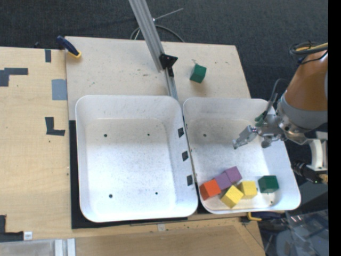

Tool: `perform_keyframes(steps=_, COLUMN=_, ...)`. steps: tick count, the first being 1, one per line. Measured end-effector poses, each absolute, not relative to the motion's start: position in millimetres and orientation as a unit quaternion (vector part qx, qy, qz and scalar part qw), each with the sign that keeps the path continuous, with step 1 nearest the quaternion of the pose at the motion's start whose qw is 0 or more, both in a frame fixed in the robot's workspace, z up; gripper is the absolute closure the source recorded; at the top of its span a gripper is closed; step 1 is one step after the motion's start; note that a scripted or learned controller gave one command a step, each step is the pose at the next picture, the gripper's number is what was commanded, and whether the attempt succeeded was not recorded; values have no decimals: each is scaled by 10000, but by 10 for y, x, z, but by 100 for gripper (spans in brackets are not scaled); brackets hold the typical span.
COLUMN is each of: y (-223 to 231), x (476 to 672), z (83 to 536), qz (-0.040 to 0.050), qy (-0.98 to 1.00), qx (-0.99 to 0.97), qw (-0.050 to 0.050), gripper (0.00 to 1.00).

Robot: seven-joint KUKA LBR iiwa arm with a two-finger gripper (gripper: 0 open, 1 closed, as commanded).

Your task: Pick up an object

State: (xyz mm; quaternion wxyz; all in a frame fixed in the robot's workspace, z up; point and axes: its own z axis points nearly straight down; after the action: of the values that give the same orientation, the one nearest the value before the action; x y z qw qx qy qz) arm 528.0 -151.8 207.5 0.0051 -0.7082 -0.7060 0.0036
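The floor [240, 15] beyond the hand is dark, speckled carpet. On it stands the bench [32, 143], a pale wood-grain board with grey and dark tape patches far across from the hand; a lighter, scuffed panel [117, 63] lies on it under the bins, with a black mat edge showing at their near side.

The left bin [85, 143], well apart from the hand, is a shallow white tray with rounded corners, a speckled floor and four small dark holes. The right bin [213, 116], of the same make, lies directly beneath the hand and touches the left bin along a shared rim fitted with small black clips.

The arm [309, 89] has an orange band above a grey wrist. A slanting aluminium rail [146, 25] with a black bracket runs up and away from the bins' junction.

The hand [246, 137] hangs over the middle of the right bin, metal fingers pointing toward the left bin. Whether they are spread or closed cannot be told; nothing is seen between them.

Task objects, small matte cubes, sit below the hand at the bin's near edge: a purple block [229, 176], an orange block [210, 188], a yellow block [233, 195], a second yellow block [249, 188] and a dark green block [268, 184], the first four touching in a cluster.

Another green block [197, 73] rests on the panel beyond the hand, outside the bins. A blue-and-yellow item [69, 47] lies far across at the panel's corner.
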Motion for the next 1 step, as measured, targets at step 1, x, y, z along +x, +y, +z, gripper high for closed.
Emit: perform_keyframes(steps=1, y=-1994, x=5965, z=2347, qz=-4, qy=-7074, qx=-7068, qw=-32, gripper=0)
